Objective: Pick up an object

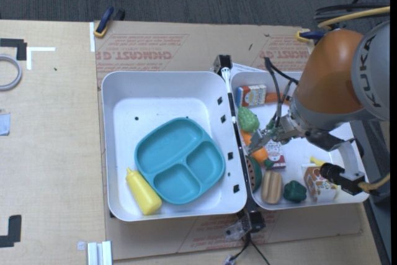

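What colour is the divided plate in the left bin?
Teal blue; the divided plate shows clearly in the camera view.

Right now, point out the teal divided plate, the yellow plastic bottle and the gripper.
teal divided plate (180,160), camera view, centre ridge.
yellow plastic bottle (144,193), camera view, mid body.
gripper (268,133), camera view, between its fingertips.

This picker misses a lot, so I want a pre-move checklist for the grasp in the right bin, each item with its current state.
1. Gripper above right bin: ok.
2. Orange toy right under gripper: ok.
3. Object seen between fingers: cannot tell.
4. Room around target: not ok; green toy and small carton crowd it.
5. Left bin items, teal divided plate and yellow bottle, away from arm: ok.
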`<state>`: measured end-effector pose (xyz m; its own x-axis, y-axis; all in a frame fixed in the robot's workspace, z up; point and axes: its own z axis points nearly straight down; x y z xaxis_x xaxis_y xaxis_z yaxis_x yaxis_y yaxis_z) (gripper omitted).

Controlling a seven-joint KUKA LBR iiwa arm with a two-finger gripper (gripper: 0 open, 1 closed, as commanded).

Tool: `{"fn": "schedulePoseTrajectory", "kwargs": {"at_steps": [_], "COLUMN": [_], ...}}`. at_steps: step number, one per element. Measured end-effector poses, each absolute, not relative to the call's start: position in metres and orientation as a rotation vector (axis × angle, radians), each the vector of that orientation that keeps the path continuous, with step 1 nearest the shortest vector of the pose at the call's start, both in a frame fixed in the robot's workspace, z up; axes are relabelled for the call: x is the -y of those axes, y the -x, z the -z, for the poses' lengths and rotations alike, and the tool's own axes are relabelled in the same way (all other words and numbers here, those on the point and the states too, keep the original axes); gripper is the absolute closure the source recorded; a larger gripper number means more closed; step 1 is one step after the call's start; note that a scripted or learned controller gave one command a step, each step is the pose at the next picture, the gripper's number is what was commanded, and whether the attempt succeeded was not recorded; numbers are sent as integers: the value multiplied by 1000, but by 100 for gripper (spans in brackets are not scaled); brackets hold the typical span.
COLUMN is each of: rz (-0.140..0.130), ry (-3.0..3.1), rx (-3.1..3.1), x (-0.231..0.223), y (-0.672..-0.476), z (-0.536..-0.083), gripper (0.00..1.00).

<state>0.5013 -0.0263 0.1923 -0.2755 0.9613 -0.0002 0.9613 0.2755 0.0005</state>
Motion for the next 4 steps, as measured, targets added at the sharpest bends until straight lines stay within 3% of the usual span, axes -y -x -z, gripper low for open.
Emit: {"fn": "schedulePoseTrajectory", "kwargs": {"at_steps": [4], "rz": [0], "ry": [-1891], "rx": [-2509], "x": [26], "y": [-501], "z": [-192], "gripper": [0]}}
